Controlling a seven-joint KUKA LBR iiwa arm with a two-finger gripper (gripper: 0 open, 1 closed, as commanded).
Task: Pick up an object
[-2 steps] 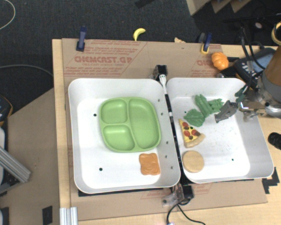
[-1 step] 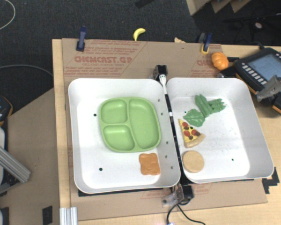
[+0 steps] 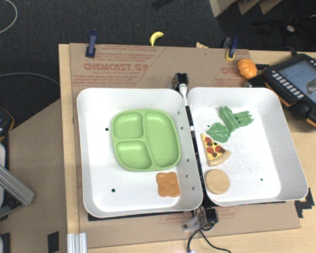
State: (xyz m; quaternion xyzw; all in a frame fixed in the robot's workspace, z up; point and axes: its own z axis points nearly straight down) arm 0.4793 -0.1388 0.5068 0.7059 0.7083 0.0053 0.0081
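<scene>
Crowding is threatening the pick: in the right bin [image 3: 263,152] the pizza slice [image 3: 215,150] is touching the green vegetable [image 3: 229,123] and lying just beside the round cookie [image 3: 217,182], inviting a double grab.

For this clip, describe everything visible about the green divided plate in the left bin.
The green divided plate is a pale green, rounded-square tray that looks like smooth plastic. Raised ridges split it into three compartments: two smaller ones on its left side, one larger on its right. It lies flat, slightly rotated, near the middle of the left bin. A toast-like orange-brown piece lies just below its lower right corner, apparently apart from it.
</scene>
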